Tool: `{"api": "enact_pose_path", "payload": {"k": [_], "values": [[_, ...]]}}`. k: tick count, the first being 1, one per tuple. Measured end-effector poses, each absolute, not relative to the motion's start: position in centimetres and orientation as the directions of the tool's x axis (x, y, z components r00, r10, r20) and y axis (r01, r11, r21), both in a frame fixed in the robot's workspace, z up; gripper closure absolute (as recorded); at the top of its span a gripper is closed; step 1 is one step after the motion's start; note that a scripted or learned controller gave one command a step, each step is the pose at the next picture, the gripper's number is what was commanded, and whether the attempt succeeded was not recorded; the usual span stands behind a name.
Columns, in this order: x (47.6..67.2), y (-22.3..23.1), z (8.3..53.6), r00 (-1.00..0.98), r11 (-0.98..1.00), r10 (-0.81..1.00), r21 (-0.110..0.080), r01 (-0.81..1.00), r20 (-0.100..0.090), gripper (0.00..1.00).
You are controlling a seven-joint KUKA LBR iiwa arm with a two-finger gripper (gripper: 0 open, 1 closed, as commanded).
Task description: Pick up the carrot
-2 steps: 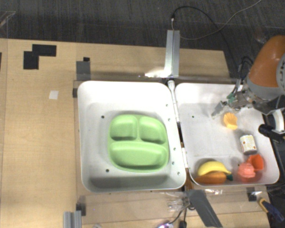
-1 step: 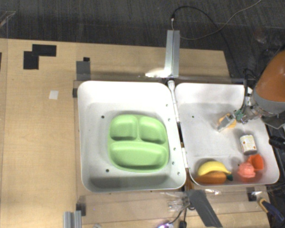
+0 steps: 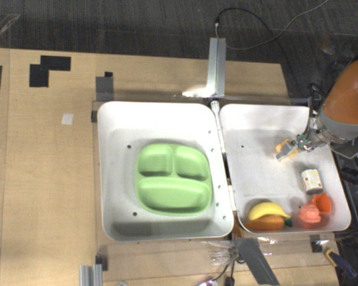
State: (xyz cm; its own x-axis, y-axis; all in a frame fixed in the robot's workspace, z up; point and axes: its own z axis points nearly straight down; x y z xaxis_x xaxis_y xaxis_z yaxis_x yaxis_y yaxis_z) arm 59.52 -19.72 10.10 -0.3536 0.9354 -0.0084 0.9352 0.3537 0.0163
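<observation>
The carrot (image 3: 266,223), orange with a small green end, lies at the front edge of the right bin (image 3: 256,130), tucked just under a yellow banana (image 3: 268,210). My gripper (image 3: 285,150) hangs over the middle of the right bin, well behind the carrot and apart from it. The grey wrist with its orange band (image 3: 349,94) reaches in from the right edge. Nothing shows at the gripper's tip.
A small white box (image 3: 311,180) sits right of the gripper. A pink item (image 3: 310,215) and an orange-red item (image 3: 324,203) crowd the right bin's front right corner. The left bin (image 3: 116,159) holds a green divided plate (image 3: 173,179).
</observation>
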Motion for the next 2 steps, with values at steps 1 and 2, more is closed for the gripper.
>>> {"api": "enact_pose_path", "payload": {"k": [1,2], "values": [[65.8,-13.6,8.8,-0.349,0.349,0.937,0.008,0.937,-0.003,1.0],[67.1,-3.0,18.8,-0.507,0.507,0.862,0.009,0.862,-0.004,1.0]]}}
